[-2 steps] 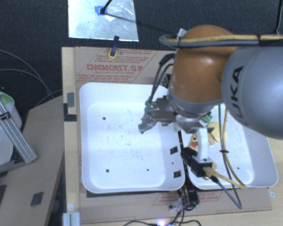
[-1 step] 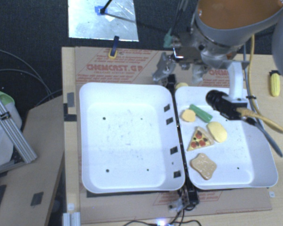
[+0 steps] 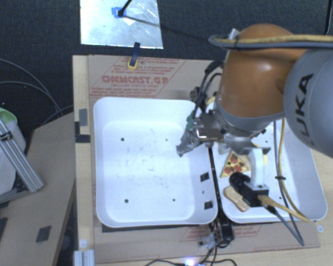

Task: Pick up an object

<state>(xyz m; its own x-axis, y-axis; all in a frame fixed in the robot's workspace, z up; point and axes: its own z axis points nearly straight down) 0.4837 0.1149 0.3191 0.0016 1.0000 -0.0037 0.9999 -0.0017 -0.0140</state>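
My gripper [image 3: 185,144] hangs over the right part of the left white bin [image 3: 116,148], close to the wall it shares with the right bin [image 3: 313,204]. It is a small grey piece below the big orange wrist band, and nothing shows held in it. In the right bin a pizza-slice toy [image 3: 233,164], orange and red, lies just below the wrist. A tan, bread-like piece [image 3: 235,199] lies nearer the front rim. The arm hides most of the right bin.
Both bins rest on a cardboard sheet [image 3: 139,77] on the bench. A shiny metal plate [image 3: 120,15] lies beyond it on dark carpet. An aluminium frame [image 3: 14,154] slants at the far left.
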